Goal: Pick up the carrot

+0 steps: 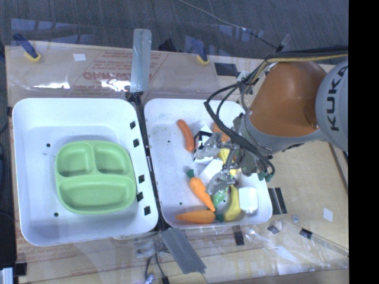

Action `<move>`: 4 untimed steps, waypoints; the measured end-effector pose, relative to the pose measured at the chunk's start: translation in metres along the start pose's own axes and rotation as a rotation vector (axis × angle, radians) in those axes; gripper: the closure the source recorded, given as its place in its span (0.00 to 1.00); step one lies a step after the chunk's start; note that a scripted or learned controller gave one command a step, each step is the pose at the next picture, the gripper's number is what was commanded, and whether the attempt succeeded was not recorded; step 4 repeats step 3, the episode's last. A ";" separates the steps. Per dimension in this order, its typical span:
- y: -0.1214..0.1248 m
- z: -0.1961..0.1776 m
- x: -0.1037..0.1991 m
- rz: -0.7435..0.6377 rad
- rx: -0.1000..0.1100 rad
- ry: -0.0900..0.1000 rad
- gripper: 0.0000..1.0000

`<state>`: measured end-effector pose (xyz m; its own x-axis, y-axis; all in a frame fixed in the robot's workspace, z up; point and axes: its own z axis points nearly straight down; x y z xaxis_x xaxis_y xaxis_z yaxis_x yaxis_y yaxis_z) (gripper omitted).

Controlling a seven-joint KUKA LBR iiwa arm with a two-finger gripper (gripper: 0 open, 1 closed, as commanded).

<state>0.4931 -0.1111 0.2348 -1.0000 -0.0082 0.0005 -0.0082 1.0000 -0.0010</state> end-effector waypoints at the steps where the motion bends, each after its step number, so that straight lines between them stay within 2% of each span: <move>1: -0.014 0.133 0.003 -0.195 -0.001 -0.004 0.00; 2: -0.012 0.122 0.001 -0.205 -0.001 -0.005 1.00; 3: 0.051 0.041 -0.028 0.049 -0.002 -0.006 1.00; 4: 0.051 0.041 -0.028 0.049 -0.002 -0.006 1.00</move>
